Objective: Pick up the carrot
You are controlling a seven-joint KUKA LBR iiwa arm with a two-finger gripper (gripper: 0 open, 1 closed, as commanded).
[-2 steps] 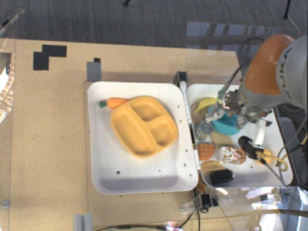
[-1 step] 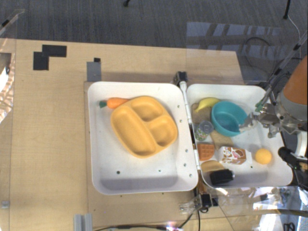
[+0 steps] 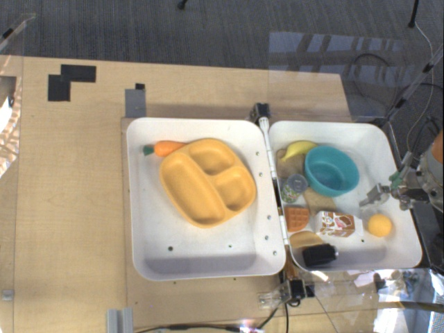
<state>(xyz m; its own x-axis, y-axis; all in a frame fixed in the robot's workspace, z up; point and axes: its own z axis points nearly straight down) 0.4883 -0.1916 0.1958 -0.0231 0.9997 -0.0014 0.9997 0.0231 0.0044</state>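
Note:
The carrot [image 3: 166, 148], orange with a green tip, lies in the left bin [image 3: 201, 262] near its far left corner. It rests against the far rim of a yellow divided plate [image 3: 207, 181]. My gripper [image 3: 379, 194] hangs over the right bin [image 3: 402, 255] near its right wall, between a teal bowl [image 3: 331, 171] and a yellow-orange ball [image 3: 379, 225]. It is far to the right of the carrot, and nothing is visibly held in it.
The right bin also holds a banana [image 3: 297, 150], a small round tin [image 3: 297, 184], a waffle [image 3: 297, 218], a small carton [image 3: 336, 224] and a black object [image 3: 318, 255]. A divider rail [image 3: 272, 179] runs between the bins.

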